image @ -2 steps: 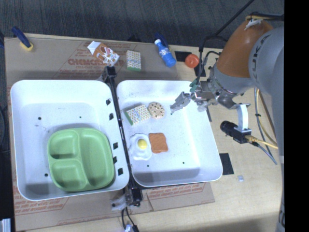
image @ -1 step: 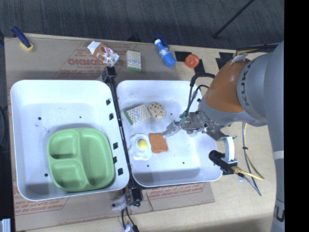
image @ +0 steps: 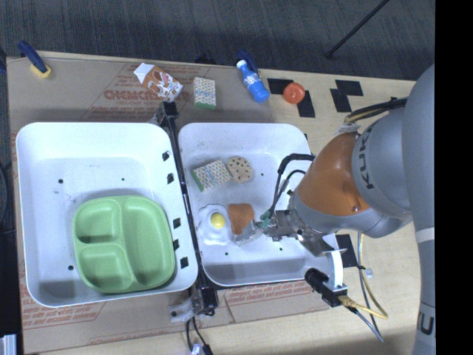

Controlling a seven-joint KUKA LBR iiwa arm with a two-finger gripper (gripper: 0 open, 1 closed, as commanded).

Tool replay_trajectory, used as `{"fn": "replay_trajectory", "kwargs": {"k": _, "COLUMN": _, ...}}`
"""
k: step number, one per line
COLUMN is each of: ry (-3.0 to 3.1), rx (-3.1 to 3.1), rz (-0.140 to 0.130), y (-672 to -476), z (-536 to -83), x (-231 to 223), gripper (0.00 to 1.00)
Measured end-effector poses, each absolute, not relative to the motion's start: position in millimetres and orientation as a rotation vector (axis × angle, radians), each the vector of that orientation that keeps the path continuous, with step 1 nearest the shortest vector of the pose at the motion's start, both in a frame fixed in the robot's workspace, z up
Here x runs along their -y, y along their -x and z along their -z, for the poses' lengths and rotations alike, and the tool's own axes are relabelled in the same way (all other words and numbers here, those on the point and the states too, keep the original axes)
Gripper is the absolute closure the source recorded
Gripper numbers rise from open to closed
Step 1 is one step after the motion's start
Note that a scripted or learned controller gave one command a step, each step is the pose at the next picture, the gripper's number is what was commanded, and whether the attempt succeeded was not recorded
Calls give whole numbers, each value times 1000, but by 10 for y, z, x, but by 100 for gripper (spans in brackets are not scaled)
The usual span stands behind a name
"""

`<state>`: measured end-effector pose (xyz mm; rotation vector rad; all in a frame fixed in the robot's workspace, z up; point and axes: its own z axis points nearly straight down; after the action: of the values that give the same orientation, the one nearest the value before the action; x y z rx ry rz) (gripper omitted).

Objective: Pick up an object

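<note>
In the right bin (image: 288,135) lie a fried egg toy (image: 215,222), an orange-brown bread-like piece (image: 240,217), a green patterned packet (image: 211,174) and a round brown cookie (image: 239,168). My gripper (image: 259,228) reaches in low from the right, its tip right beside the orange-brown piece on that piece's right side. The orange band and grey arm (image: 347,187) loom over the bin's right part and hide what lies beneath.
The left bin (image: 44,146) holds a green divided tray (image: 122,242). Behind the bins on the bench lie a blue bottle (image: 253,80), an orange ball (image: 294,92), a small patterned box (image: 204,92) and a snack wrapper (image: 157,82).
</note>
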<state>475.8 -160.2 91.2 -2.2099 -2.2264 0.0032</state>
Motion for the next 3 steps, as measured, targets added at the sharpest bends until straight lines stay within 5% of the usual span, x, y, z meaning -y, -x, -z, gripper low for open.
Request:
{"fn": "replay_trajectory", "kwargs": {"k": 1, "ry": 2209, "rx": 2229, "rz": -1, "y": -5010, "z": -917, "x": 1036, "gripper": 0}}
{"fn": "replay_trajectory", "kwargs": {"k": 2, "ry": 2204, "rx": 2235, "rz": -4, "y": -5014, "z": -1019, "x": 1044, "gripper": 100}}
{"fn": "replay_trajectory", "kwargs": {"k": 3, "ry": 2217, "rx": 2227, "rz": -1, "y": -4769, "z": -1982, "x": 1766, "gripper": 100}}
